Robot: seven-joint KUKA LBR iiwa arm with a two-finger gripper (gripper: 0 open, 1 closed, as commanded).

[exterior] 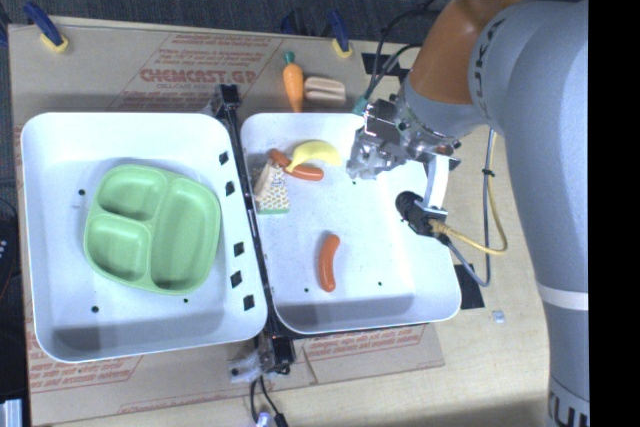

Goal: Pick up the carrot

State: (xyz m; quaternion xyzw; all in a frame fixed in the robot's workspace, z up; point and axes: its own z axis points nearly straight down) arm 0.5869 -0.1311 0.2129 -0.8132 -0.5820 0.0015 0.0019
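Two shallow white plastic bins sit side by side on the cardboard-covered bench. At the left of the frame, the left bin (40, 215) holds a pale green plastic plate with three compartments (152, 227), lying flat near the bin's middle. Past the black-clipped seam, the right bin (400, 300) holds a small speckled wedge-shaped toy (271, 190) near its upper left, with a short orange-red sausage piece (303, 172) and a yellow banana-shaped toy (314, 153) just beside it. A second orange-red sausage-like piece (328, 262) lies alone lower in that bin.

The small orange toy carrot with a green top (292, 84) lies outside both bins, on the cardboard just above the right bin's upper rim, next to a tan and pink layered block (324, 91).

Further right, the silver two-finger gripper (364, 158) hangs over the upper right part of the right bin, near the banana toy and apart from the carrot. Whether it is wide or narrow cannot be told, and nothing shows clamped in it. By my judgement the pick is not yet done: the approach, the grasp and the lift are all left.
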